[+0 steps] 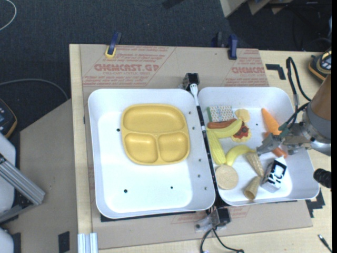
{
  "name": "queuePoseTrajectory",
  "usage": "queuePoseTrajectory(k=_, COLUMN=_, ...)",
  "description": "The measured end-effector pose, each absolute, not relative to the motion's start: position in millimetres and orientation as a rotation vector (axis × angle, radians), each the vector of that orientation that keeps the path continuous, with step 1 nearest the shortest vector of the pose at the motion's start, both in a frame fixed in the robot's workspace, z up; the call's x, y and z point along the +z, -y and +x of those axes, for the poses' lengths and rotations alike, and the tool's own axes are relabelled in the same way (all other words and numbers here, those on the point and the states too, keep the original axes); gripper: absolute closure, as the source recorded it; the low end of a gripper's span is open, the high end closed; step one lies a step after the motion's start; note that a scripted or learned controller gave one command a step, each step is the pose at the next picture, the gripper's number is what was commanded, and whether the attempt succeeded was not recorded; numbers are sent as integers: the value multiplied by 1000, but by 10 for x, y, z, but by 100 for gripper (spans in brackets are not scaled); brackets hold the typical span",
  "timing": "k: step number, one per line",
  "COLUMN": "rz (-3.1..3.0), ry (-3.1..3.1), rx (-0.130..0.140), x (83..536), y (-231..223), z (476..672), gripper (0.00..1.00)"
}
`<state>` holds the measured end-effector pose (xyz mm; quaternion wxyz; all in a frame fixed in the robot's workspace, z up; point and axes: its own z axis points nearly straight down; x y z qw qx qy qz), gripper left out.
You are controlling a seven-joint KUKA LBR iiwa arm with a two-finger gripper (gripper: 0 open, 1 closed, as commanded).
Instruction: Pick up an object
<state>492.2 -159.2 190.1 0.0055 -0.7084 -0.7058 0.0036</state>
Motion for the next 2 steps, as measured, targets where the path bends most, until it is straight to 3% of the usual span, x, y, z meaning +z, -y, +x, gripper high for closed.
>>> queuePoseTrajectory(k=1, rz=-2222, ry=2221, rx=0, x=1962, y=1591, z=4954, gripper=0)
queuePoseTrajectory(k=2, rz=-2218, ry=2216, rx=3, x=1533, y=1605, z=4933, gripper=0)
